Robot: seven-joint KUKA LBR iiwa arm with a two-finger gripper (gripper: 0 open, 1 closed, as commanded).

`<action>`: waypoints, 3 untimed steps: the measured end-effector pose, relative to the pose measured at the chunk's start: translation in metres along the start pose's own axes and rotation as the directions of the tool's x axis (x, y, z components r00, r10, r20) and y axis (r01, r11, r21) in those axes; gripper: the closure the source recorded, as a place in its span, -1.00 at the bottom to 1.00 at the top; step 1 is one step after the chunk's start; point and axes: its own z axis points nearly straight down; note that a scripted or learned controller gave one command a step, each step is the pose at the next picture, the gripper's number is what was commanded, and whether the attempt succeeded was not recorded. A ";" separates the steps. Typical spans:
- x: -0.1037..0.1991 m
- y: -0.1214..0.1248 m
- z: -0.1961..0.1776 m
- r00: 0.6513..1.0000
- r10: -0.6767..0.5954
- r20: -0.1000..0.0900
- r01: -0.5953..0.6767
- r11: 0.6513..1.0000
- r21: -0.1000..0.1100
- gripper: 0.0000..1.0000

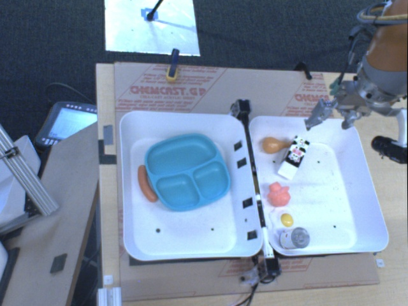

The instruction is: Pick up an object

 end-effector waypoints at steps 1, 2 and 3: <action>0.000 0.002 -0.007 1.000 -0.002 0.002 0.002 1.000 -0.011 -1.00; 0.000 0.001 0.056 1.000 0.000 0.001 0.000 1.000 -0.006 -1.00; -0.001 0.001 0.119 1.000 0.000 0.001 0.000 1.000 -0.007 -1.00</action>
